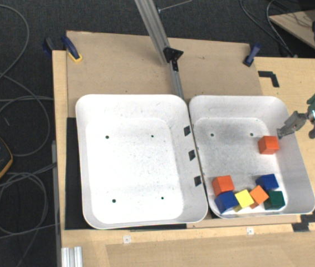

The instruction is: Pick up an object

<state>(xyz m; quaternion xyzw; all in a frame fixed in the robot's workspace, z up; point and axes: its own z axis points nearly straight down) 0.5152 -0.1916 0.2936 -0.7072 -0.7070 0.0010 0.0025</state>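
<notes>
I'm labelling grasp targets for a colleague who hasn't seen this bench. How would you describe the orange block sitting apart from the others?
Find the right bin of the two white ones. Most blocks crowd its near edge, but the lone orange block sits farther back by the right wall, just below the gripper. Unlike the other orange blocks, nothing touches it.

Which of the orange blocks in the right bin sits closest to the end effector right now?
The lone orange block, up by the right bin's far right side, just below-left of the end effector. The other two orange blocks sit in the near-edge cluster.

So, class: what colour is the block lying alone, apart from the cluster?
Orange block, clearest in the camera view.
</notes>
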